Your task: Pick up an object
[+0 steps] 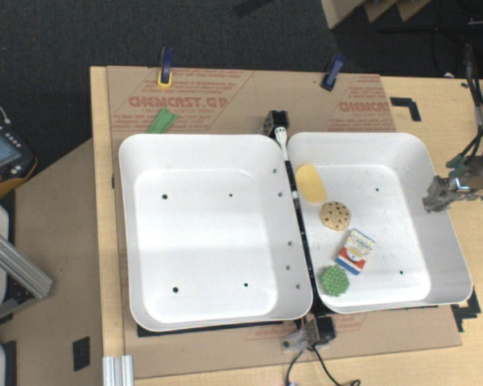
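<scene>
Right bin point(402, 155) rim, fingers point(439, 195) overhanging.

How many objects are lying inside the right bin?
4, all in its left part: a yellow piece near the divider, a cookie below it, a small carton lower right of that, and a green ball by the front edge. None seem hidden.

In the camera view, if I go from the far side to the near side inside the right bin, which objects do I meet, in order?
Yellow piece → round cookie → small red, white and blue packet → green round object. All four lie in the right bin, toward its left wall. The claw is at the bin's right rim.
</scene>
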{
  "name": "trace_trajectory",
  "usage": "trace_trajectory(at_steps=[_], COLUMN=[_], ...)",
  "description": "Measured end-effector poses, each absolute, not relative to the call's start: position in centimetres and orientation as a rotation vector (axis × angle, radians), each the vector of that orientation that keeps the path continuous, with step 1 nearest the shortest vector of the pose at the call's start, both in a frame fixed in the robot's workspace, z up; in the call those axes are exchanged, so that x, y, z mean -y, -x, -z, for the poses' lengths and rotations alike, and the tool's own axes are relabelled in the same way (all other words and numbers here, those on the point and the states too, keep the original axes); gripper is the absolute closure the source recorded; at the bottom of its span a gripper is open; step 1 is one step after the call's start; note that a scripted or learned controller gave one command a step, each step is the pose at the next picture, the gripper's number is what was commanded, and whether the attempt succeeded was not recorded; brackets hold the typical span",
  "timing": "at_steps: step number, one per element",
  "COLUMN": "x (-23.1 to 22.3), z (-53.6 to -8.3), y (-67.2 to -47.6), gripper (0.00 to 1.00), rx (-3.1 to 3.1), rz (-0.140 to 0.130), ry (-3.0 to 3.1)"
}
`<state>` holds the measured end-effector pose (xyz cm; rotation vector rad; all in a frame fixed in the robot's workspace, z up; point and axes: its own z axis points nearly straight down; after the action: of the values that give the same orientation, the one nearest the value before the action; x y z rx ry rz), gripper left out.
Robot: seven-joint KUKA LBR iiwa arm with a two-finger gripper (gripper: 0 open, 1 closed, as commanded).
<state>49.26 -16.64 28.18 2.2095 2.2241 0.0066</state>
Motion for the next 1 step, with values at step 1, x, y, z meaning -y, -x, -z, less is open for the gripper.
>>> trace_trajectory(at_steps=[1], x=[22.52], z=[-24.11], y=[-47.76], gripper=[1.0], rx=[-2.218], rz=[0.004], ry=[-2.229])
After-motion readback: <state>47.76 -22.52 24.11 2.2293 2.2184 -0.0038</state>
